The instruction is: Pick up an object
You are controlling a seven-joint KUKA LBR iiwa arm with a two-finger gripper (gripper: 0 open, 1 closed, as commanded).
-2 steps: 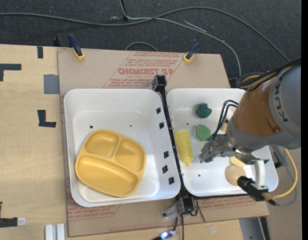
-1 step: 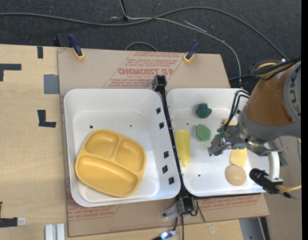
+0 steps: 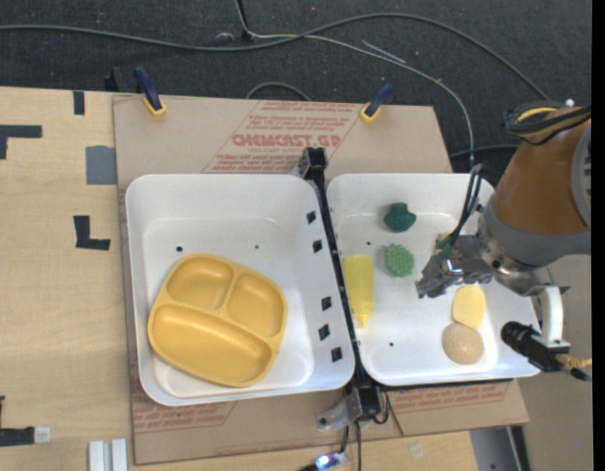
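The long yellow plastic block [image 3: 359, 288] lies flat, its long axis running up-down along the bin divider. The gripper [image 3: 434, 277] hovers nearby; whether its jaws are wide or narrow, I cannot tell.

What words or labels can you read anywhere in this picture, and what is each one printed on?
"CHEMCAST GP": red print on the brown cardboard sheet under the two white bins, roughly legible.
Smaller red lines above and below it: too blurred to read.
Red print on the cardboard's front edge: too small to read.
Nothing readable on the yellow divided plate or the bins.

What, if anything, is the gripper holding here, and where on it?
Nothing visibly. The gripper hangs over the right bin between the green object and the pale yellow piece.
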